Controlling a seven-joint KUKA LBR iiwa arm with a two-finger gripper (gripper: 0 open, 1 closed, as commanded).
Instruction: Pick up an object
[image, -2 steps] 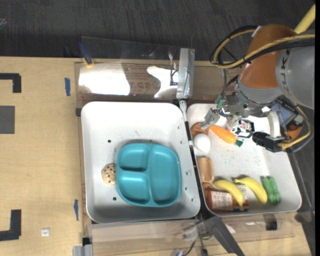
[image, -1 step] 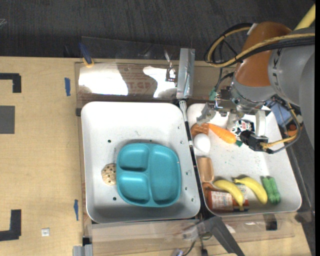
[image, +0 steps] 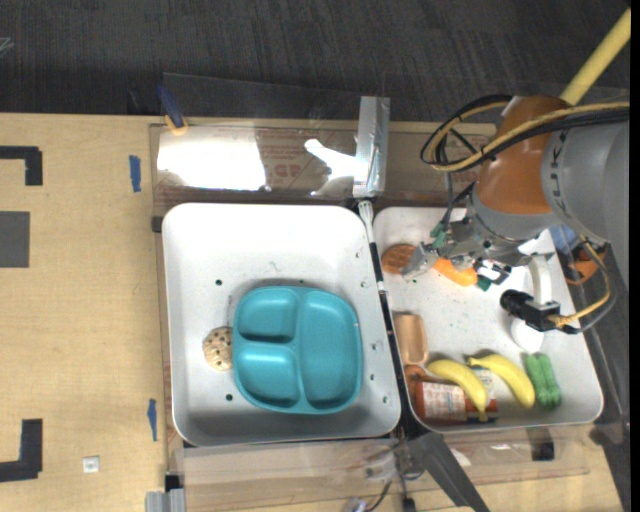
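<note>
Gripper (image: 445, 252) is hovering over the orange carrot (image: 458, 272); can't tell its grip state. Carrot is looking light, rigid, slick; grab mid-body.

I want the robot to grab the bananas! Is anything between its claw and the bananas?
Nothing visible blocks the way. The gripper hangs over the far part of the right bin, near an orange piece. The bananas lie at the bin's near edge, with bare white floor between. A green thing lies beside them.
</note>
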